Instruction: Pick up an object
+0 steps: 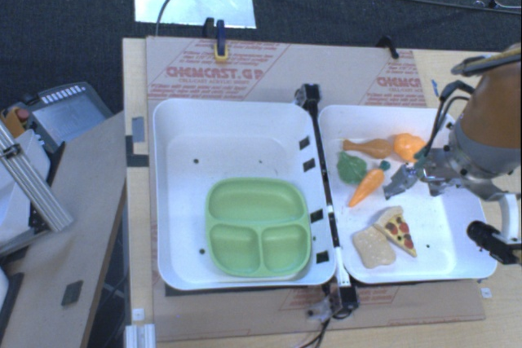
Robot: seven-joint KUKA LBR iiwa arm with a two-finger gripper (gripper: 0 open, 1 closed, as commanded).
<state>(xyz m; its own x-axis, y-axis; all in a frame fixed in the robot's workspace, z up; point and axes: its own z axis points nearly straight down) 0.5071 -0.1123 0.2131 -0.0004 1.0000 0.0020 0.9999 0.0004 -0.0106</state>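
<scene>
The right bin (pixel 457 257) holds toy food: a chicken drumstick (pixel 367 147), an orange piece (pixel 407 146), green broccoli (pixel 351 168), a carrot (pixel 366 186), a pizza slice (pixel 399 231) and a slice of bread (pixel 373 247). My gripper (pixel 401 179) hangs over the middle of this bin, just right of the carrot and above the pizza slice. Nothing shows between its fingers.
The left bin (pixel 179 143) holds a green divided plate (pixel 257 226). A black divider (pixel 320 183) runs between the bins. The arm (pixel 489 126) fills the right side. A grey side table (pixel 57 200) with a metal rail stands at the left.
</scene>
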